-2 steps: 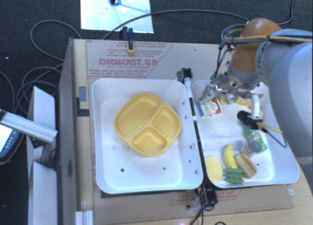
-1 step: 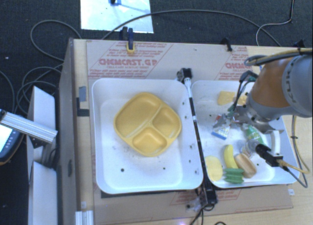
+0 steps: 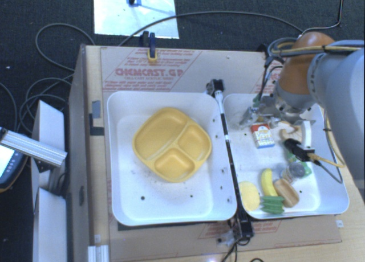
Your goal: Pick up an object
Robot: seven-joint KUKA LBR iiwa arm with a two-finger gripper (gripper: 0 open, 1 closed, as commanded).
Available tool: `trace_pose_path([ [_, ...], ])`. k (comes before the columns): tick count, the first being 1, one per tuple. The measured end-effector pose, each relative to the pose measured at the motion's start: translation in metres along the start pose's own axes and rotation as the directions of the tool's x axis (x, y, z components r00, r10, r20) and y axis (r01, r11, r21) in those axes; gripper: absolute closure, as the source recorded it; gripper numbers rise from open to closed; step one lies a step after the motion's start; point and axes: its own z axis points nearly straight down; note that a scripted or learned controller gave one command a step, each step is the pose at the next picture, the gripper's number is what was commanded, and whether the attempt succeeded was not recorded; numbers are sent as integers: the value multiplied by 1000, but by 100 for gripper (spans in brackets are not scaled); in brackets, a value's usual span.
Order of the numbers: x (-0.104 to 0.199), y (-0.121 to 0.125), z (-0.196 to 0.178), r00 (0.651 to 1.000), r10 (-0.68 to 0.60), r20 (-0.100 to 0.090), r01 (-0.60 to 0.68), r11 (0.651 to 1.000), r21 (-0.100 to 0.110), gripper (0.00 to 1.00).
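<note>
The pincer (image 3: 255, 113) hangs low over the right bin (image 3: 328, 198), just beside the small red carton (image 3: 262, 135); whether it is spread or pressed together, one cannot tell.

A robotics lab — a grey arm (image 3: 336, 73) over two white bins (image 3: 114, 141) on a cardboard-lined bench (image 3: 171, 67), loose cables (image 3: 51, 33) trailing across dark carpet.

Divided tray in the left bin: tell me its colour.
Yellow. The divided tray shows best in the camera view, lying in the left bin.
</note>
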Motion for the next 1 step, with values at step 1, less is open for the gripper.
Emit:
trace_pose_path([
  [1,0,1,-11,1000,-2,0,2,1000,-1,100],
])
